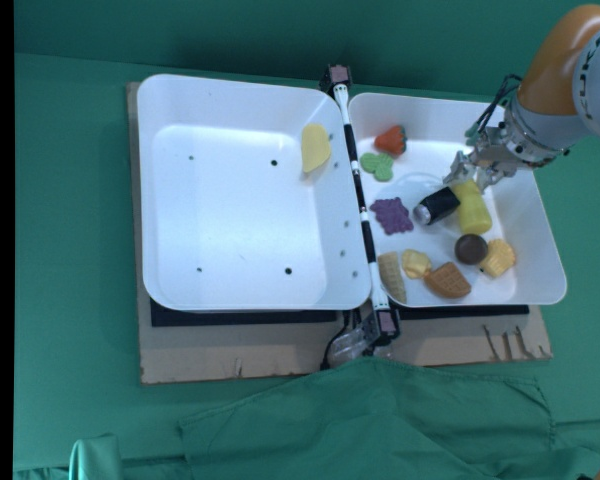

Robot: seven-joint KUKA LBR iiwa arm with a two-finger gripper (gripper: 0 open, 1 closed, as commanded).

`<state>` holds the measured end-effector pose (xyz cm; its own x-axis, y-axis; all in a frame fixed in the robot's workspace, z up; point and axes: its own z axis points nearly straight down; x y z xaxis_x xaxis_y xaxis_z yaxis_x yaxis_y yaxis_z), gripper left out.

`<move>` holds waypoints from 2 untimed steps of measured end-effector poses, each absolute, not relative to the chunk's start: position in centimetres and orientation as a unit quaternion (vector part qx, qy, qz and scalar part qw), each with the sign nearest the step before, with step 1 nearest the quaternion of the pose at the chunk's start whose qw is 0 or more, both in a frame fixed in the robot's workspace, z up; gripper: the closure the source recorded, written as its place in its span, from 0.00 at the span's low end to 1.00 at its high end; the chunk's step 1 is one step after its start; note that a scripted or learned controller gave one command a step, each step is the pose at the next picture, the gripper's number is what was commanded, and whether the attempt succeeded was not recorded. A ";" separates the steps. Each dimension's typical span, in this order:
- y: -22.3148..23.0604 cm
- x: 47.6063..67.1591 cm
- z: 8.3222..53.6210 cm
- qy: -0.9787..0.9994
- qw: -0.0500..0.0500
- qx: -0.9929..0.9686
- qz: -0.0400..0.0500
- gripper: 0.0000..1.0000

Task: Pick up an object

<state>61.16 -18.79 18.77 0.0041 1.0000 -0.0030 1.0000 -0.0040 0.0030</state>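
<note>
So my pincer [477, 171] hung over the right bin [540, 258], right above the yellow block [472, 208]; couldn't tell its state.

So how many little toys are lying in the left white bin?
1: a flat yellow plastic piece, leaning against the left white bin's right wall near its far corner. The bin's floor is fully in sight, so nothing seems hidden.
</note>
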 end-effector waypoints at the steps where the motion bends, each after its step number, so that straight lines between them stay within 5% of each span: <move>1: -18.7 61.8 21.6 0.706 0.003 0.708 0.001 1.00; 2: -18.8 53.4 18.8 0.704 0.004 0.710 0.002 1.00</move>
